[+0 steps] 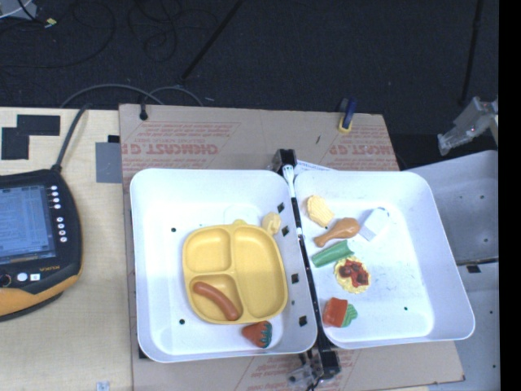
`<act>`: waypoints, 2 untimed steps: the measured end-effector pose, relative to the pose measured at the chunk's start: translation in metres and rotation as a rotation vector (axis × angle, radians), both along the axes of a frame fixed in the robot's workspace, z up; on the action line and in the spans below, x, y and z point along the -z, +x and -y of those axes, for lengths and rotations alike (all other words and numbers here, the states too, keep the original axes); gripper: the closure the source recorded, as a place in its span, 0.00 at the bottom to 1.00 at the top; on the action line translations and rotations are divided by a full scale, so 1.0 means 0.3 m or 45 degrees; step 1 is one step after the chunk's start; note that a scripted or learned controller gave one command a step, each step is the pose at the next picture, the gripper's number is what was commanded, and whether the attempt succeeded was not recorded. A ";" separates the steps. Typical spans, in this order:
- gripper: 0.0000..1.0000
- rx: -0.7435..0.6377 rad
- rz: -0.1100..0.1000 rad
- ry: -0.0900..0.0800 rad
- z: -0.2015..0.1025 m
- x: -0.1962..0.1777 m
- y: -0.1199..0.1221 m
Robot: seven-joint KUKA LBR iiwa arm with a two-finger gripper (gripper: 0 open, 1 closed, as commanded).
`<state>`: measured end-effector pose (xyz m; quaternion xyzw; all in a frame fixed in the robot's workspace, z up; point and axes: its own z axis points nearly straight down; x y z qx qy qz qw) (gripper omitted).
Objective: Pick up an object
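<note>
Camera view: drumstick (338,232) lies pointing lower-left.

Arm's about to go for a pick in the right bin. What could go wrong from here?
The chicken leg, green pepper and small pizza lie packed together, so the fingers may catch two or knock one aside. The corn and the strawberry sit close to the divider, which could block one finger.
</note>
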<state>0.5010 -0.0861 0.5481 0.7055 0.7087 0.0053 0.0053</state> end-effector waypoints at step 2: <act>1.00 0.006 -0.044 0.003 -0.013 0.497 -0.091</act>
